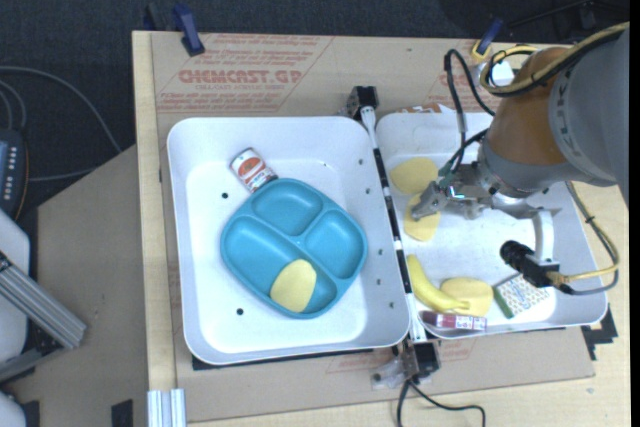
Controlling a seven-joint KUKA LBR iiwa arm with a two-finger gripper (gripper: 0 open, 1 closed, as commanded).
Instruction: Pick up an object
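From the camera view above the bench, the grey arm with its orange band (530,130) reaches in from the right and hangs low over the right white bin (590,310), its two-finger gripper (432,205) just beside two pale yellow rounded pieces (412,177), likely lining up a grab; whether it is apart or together I cannot tell. Nearer in that bin lie a yellow plastic banana (428,287), a yellow lemon-like piece (466,293) and a small patterned packet (520,295). The left white bin (185,245) holds a blue divided plastic plate (300,230) carrying a yellow oval piece (294,285), with a small red-and-white can (252,169) behind. Both bins sit on a brown printed board (240,70) over dark carpet (70,5).
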